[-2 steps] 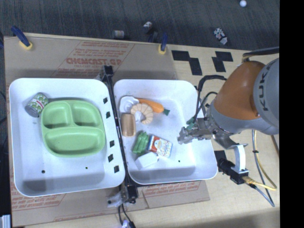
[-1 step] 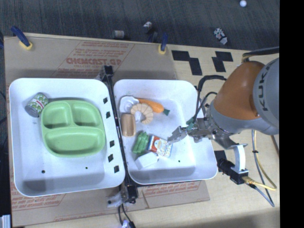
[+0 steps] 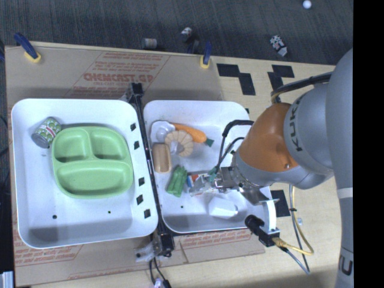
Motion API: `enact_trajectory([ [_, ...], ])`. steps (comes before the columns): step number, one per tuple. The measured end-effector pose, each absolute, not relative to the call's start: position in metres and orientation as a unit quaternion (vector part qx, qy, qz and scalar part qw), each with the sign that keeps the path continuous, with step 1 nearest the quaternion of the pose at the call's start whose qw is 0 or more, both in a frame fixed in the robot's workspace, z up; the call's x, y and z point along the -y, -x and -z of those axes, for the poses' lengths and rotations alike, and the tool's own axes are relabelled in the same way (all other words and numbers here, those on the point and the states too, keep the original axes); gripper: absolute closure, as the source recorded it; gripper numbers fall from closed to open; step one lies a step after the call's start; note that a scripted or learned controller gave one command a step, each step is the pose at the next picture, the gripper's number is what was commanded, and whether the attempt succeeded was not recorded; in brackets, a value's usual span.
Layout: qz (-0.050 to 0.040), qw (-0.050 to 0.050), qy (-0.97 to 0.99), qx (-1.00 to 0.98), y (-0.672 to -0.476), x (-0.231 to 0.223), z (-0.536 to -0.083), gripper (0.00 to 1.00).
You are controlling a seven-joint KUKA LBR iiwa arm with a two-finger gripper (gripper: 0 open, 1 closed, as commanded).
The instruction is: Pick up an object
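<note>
dark carpet runs along the top of the camera view, with a few small bits of clutter lying on it. below it sits a bench [image 3: 240,263] covered with printed cardboard sheets [image 3: 120,71], held by blue clamps [image 3: 27,48] at the upper edge. two shallow white bins lie side by side on it.

the left bin [image 3: 30,221] holds a green divided tray [image 3: 92,161] with three compartments, lying flat toward the bin's upper half. a small tin can [image 3: 45,131] lies on its side at the tray's upper left corner, touching or just beside its rim.

the right bin [image 3: 192,108] holds a loose cluster of things. an orange carrot [image 3: 191,132] lies near the top, with a round tan ridged piece [image 3: 178,143] just below it and a pale rounded object [image 3: 159,129] to their left. a tan block [image 3: 161,158] stands beside the bin's left wall. a green item [image 3: 176,180] lies tilted near the middle, and a white object [image 3: 222,209] rests near the bin's lower edge.

the grey arm with its orange band [image 3: 273,143] reaches in from the right, and the gripper [image 3: 210,181] is down low in the right bin, just right of the green item, among a small colourful jumble. whether the claw is wide, narrow or closed on anything cannot be told, as the tips are blurred into that clutter.
</note>
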State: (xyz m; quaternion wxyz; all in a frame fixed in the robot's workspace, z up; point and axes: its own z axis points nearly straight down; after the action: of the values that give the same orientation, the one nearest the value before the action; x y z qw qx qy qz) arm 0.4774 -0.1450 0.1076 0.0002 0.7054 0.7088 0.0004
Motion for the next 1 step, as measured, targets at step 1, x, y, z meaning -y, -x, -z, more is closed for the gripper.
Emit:
enact_trajectory([
  [1,0.0002,-0.001,-0.704,-0.710,-0.4806,0.0932,-0.0915,0.00],
])
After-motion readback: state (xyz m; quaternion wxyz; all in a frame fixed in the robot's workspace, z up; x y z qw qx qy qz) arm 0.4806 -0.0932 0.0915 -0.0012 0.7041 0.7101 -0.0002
